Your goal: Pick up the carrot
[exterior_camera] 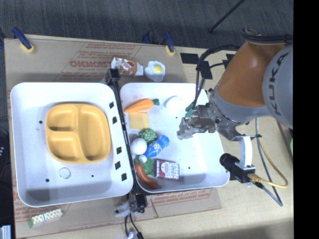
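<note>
1. The pincer [188,127] hangs over the middle of the right bin [212,179]. I cannot tell its state from this view, and nothing is seen in its grasp.
2. There are two white bins. The left bin [25,133] holds one yellow tray [78,132] with three compartments.
3. In the right bin, one carrot [139,105] lies at the upper left corner, well apart from the pincer.
4. Just below the carrot there is one yellow cheese slice [139,120], then one green piece [147,135], one white egg [138,146], one blue bottle [157,146], one red sausage [144,176] and one red box [166,169].
5. One white round thing [174,102] lies near the upper edge, to the right of the carrot.
</note>
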### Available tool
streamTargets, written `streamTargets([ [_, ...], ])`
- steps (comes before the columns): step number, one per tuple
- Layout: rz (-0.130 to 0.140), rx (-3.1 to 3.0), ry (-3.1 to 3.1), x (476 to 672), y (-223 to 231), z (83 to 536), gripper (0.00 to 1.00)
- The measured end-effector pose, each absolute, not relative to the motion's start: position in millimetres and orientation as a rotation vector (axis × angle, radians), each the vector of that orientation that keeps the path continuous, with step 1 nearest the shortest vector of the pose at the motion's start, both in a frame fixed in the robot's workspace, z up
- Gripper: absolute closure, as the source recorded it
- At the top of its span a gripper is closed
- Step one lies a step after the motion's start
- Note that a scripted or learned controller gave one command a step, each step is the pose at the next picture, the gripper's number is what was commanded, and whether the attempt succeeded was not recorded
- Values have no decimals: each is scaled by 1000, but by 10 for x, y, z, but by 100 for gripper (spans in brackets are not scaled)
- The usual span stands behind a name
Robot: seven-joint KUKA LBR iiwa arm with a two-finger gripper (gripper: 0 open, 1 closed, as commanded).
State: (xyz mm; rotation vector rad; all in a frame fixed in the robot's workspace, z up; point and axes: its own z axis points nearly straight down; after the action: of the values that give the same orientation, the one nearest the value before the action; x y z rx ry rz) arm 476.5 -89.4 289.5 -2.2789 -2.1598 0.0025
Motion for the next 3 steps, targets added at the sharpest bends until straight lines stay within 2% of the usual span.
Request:
streamTargets([
  [1, 5, -2436, -1976, 4761, -422, 1908, 100],
  [2, 3, -2397, -2028, 4763, -1026, 2616, 100],
  [3, 6, -2374, -2050, 4756, -479, 1954, 100],
])
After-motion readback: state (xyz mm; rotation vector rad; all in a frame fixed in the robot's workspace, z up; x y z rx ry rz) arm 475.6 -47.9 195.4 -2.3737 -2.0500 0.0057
